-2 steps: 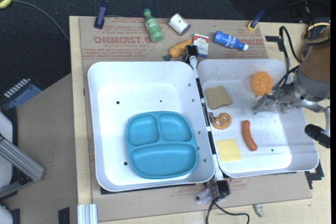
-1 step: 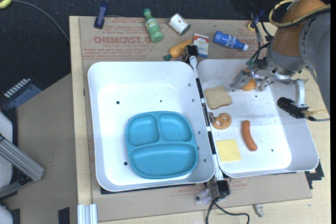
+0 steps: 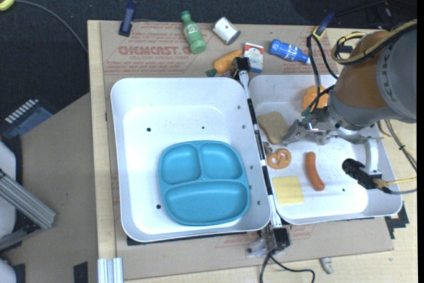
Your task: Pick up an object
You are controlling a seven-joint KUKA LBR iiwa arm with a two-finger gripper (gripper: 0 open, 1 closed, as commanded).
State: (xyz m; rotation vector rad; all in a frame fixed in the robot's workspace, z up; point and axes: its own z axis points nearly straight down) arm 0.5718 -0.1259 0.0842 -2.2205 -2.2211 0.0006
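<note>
Your candidates all lie in the right bin [image 3: 371,209]: a brown slice of toy bread [image 3: 271,124] near the bin's left wall, a small pretzel [image 3: 279,158] just below it, a yellow cheese square [image 3: 289,189] lower still, a red-orange sausage [image 3: 314,171] to the right of the pretzel, and an orange piece [image 3: 314,97] toward the bin's far side, partly behind the arm. Every one of them rests on the bin floor, so nothing has been lifted yet.

The gripper [image 3: 296,131] hangs over the upper middle of that bin, just right of the bread slice and above the pretzel. It looks closest to the bread, but you cannot tell from this slanted view whether it touches it. Whether the claw is released or clenched cannot be told; the metal parts blur together against the white floor. Nothing shows as held.

So judge the task as barely begun: the arm is positioned over the objects, and the grasp and the lift both remain. The bread is thin and flat, which may make it hard to pinch off the floor.

The left bin [image 3: 132,116] holds a blue divided plate [image 3: 204,182], well apart from the gripper. Beyond the bins, on the cardboard bench top [image 3: 159,50], you see a green bottle [image 3: 193,32], a blue bottle [image 3: 289,51], a small carton [image 3: 253,56] and a toy carrot [image 3: 225,63].
</note>
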